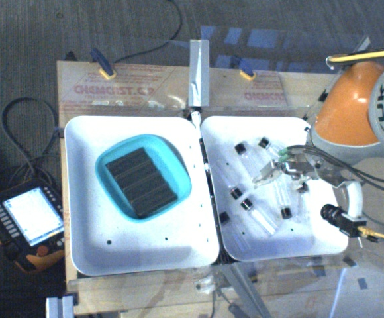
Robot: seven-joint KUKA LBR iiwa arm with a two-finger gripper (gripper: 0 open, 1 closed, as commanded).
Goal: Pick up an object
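In the right bin (298, 244) lie several small clear vials with black caps, such as one (240, 148) near the back, one (236, 193) at the left and one (286, 212) toward the front. My gripper (276, 171) hangs low over the middle of this bin, among the vials, reaching in from the orange and grey arm (354, 108) at the right. The clear vial bodies blur into the white floor beneath it. I see nothing clearly caught at its tip.
The left bin (86, 244) holds a light blue dish (106, 167) with a black ridged block (141, 181) lying in it. A metal divider post (198, 71) stands behind the seam between the bins. Cables and a black fitting (334, 215) trail at the right bin's front right.
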